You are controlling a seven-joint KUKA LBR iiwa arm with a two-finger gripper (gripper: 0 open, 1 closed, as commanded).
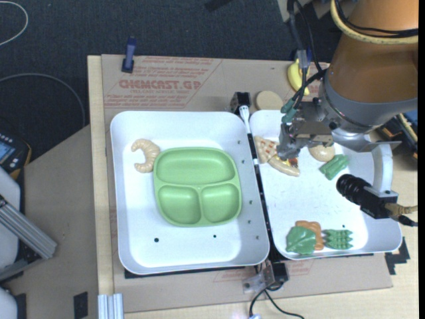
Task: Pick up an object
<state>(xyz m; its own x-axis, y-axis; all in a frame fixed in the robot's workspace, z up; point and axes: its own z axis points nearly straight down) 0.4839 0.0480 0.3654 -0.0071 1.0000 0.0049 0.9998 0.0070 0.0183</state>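
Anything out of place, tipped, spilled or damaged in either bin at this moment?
Nothing stands out. The green three-compartment plastic plate lies flat in the left white bin, with the tan croissant toy beside it. In the right white bin, the gripper hovers at the pizza-slice toy; nothing is spilled.

Robotics lab bench. Evidence: grey-and-orange industrial arm (372,52) entering from right; two white bins (133,198) on masked acrylic sheet (159,78) marked "CHEMCAST"; loose cables (13,18) on dark carpet, far left; aluminium extrusion (26,231), near left.

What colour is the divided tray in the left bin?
Light green; the tray shows plainly in the camera view.
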